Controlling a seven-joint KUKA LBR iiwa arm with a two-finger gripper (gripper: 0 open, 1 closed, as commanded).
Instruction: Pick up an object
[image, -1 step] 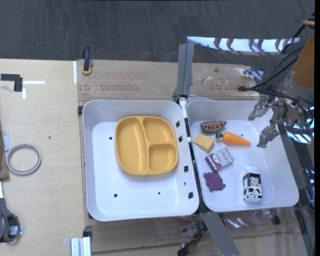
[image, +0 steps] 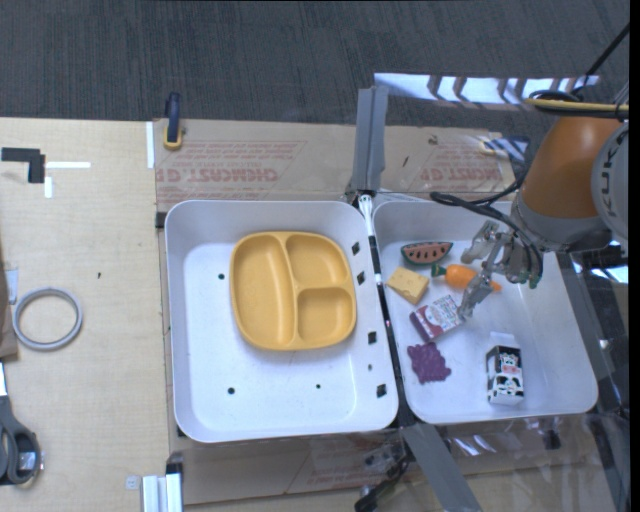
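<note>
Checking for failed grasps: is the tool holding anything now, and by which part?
Cannot be told. The tool hangs low over the small orange toy in the right white bin, but its tips blur against it.

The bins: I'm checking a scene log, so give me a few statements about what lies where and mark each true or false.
1. The yellow tray lies in the left bin. True.
2. The watermelon slice lies in the left bin. False: it lies in the right bin, near its far side.
3. The gripper hangs over the right bin. True.
4. The grapes rest on the yellow tray. False: they lie on the right bin's floor, near its left wall.
5. The milk carton is in the right bin's near part. True.
6. The cheese wedge touches the milk carton. False: they lie well apart.
</note>
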